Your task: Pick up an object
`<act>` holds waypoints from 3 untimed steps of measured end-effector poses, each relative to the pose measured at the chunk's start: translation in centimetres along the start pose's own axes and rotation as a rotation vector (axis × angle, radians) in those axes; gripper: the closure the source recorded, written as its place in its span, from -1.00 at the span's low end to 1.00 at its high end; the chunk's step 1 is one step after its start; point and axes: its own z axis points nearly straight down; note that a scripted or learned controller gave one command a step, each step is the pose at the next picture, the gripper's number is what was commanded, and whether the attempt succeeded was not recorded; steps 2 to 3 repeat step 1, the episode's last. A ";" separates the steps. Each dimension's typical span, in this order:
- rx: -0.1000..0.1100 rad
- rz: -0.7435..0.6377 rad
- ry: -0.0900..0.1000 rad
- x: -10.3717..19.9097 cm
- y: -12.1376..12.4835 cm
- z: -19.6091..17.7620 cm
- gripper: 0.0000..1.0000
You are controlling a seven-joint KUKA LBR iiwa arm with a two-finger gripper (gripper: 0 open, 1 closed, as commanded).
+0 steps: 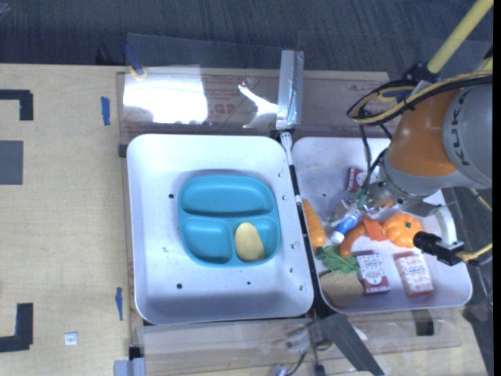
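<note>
1. The things to be picked lie in a heap in the right white bin, just under the arm's wrist: an orange carrot-like piece along the bin's left wall, a blue-and-white tube, an orange rounded toy, a green leafy piece, a tan flat piece and two small red-and-white packets near the front rim.
2. The gripper is low over the middle of this heap, beside the tube and the orange toy; it cannot be told from here whether the fingers are spread or pressed together, nor whether anything lies between them.
3. The grey arm with its orange band comes in from the right and hides the back right part of that bin; black and yellow cables loop over it.
4. The left white bin, touching the right one, holds a blue divided tray with a pale yellow, egg-shaped thing in its lower right compartment.
5. Both bins sit on a light wooden surface marked with black corner marks and bits of blue tape. A clear plastic panel with a grey upright stands behind the bins, and dark blue-grey floor runs beyond the surface.
</note>
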 end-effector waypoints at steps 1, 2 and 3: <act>0.005 0.094 0.001 6.0 3.7 -8.9 1.00; 0.005 0.094 0.001 6.0 3.7 -8.9 1.00; 0.005 0.094 0.001 6.0 3.7 -8.9 1.00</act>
